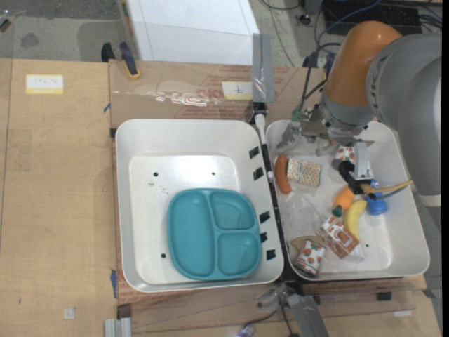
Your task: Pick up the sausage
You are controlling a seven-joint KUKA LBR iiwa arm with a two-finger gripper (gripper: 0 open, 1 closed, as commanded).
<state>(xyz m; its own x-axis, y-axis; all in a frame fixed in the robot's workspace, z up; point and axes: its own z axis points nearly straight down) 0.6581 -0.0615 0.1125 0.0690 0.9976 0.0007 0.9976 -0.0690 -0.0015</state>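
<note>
Arm (393, 69) bent over right bin (414, 258), near sausage (282, 173); jaws' state unclear.

Brown bench (56, 188), 2 white bins (133, 188) side by side, taped label (45, 83)

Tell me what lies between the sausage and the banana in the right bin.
In the camera view, a patterned square packet lies just right of the sausage; further toward the banana sits a small orange piece.
</note>
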